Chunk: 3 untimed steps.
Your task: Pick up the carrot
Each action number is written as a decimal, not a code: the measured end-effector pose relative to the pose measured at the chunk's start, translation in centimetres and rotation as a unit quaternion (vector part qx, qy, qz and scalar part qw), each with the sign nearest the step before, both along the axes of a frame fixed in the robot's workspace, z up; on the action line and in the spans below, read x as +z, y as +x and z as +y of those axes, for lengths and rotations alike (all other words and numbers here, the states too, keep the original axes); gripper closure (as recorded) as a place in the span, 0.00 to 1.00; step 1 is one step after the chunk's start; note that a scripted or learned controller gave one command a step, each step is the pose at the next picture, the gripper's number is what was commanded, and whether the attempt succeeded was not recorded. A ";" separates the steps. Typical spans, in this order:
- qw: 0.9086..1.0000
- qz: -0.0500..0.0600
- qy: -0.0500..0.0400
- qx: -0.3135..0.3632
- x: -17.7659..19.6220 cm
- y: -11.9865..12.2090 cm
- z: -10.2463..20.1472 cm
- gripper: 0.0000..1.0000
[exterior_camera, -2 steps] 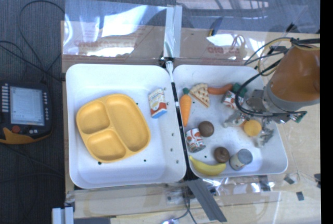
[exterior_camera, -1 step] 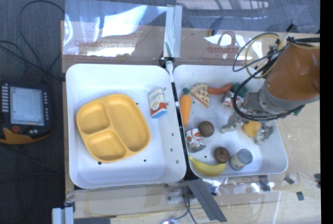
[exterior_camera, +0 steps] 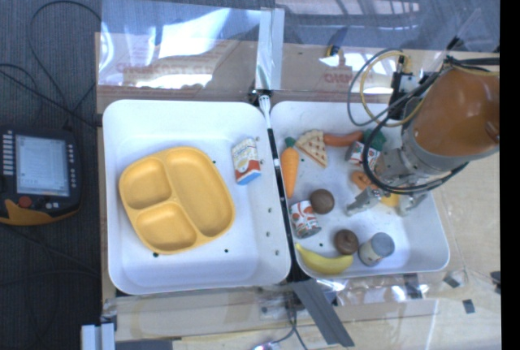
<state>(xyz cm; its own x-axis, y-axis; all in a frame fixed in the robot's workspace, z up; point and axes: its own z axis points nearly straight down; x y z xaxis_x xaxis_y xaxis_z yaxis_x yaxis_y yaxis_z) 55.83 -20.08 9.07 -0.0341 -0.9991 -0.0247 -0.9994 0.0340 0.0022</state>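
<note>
The carrot [exterior_camera: 289, 166], orange with a green top, lies lengthwise in the right bin [exterior_camera: 422, 255] against its left wall. My gripper [exterior_camera: 364, 199] hangs low over the middle of the right bin, about a hand's width to the right of the carrot and not touching it. Above it the orange-banded wrist [exterior_camera: 455, 113] hides the bin's right side. A small orange item [exterior_camera: 360, 176] sits just beside the gripper.
In the right bin lie a sandwich wedge [exterior_camera: 312, 148], an orange-red piece [exterior_camera: 344, 138], a red-and-white can [exterior_camera: 305, 216], two brown balls [exterior_camera: 322, 200] [exterior_camera: 346, 240], a grey can [exterior_camera: 378, 247] and a banana [exterior_camera: 325, 261]. The left bin holds a yellow divided plate [exterior_camera: 130, 186] and a small carton [exterior_camera: 246, 159].
</note>
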 end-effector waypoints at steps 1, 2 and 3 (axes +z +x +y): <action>0.999 -0.001 0.000 -0.048 -0.1 3.2 -0.2 0.00; 0.999 -0.007 -0.005 -0.048 1.1 3.5 -0.5 1.00; 0.997 -0.010 -0.015 0.077 0.3 0.5 5.4 1.00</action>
<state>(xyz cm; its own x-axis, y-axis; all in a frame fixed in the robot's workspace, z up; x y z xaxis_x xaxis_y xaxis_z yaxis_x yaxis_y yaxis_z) 56.30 -14.69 9.36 0.1196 -0.9928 0.0059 -0.9927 -0.1197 -0.0166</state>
